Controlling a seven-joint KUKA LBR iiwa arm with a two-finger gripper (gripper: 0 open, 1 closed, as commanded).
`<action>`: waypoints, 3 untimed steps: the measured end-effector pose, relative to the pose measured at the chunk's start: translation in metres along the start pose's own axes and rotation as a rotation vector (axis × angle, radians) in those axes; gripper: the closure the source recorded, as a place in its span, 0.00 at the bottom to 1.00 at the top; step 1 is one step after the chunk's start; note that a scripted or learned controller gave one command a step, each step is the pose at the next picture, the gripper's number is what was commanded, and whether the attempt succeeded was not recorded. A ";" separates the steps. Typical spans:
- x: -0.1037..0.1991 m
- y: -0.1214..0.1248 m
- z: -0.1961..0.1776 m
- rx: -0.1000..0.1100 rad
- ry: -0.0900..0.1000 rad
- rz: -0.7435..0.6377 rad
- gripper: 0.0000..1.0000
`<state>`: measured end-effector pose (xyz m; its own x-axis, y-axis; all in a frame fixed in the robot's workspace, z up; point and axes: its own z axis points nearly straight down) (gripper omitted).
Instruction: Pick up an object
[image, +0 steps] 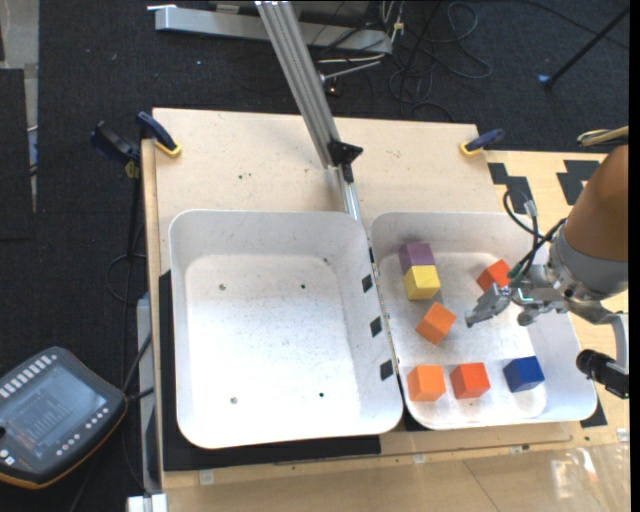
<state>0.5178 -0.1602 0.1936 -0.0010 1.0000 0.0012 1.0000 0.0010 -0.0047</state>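
On the pale surface (260, 160), the right white bin (560, 405) holds seven small cubes, and the gripper (497, 303), fingers spread with nothing between them, hovers near its right edge beside an orange cube (492, 274), best centred over it before closing.

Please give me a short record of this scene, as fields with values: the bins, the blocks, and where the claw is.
bins: left bin and right bin, white, side by side
purple block: far part of right bin, touching the yellow block
orange blocks: one tilted at mid-bin, one at the near wall
red-orange blocks: one beside the claw, one at the near wall
blue block: near right corner
claw: over the right bin, no block seen between its fingers
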 end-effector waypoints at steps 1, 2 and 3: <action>0.000 0.001 -0.002 -0.005 -0.001 0.001 0.00; 0.005 0.009 0.047 0.000 0.000 0.001 0.00; 0.005 0.015 0.072 -0.023 -0.005 -0.001 0.00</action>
<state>0.5321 -0.1556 0.1213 -0.0020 1.0000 -0.0035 0.9998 0.0021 0.0178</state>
